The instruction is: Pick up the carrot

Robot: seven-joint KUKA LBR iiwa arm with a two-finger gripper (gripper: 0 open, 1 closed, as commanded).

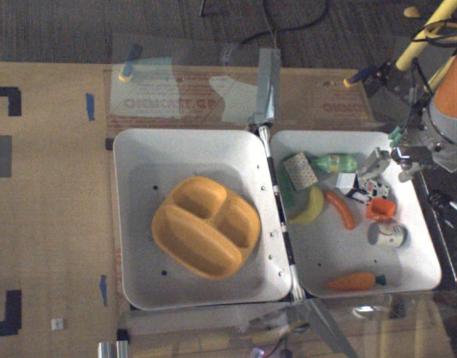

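The carrot [353, 280] is orange with a small green tip at its right end. It lies flat near the front edge of the right bin [418, 274]. My gripper [376, 167] hangs over the back right part of that bin, well behind the carrot and apart from it. The gripper sits just above a small printed box [360, 193] and an orange cup [381, 209]. Nothing of the carrot is hidden.
The right bin also holds a red chili [340, 209], a yellow banana [311, 206], a green bottle [335, 162], a patterned block [300, 171] and a white can [386, 234]. An orange divided plate [206, 227] lies in the left bin [139, 170].
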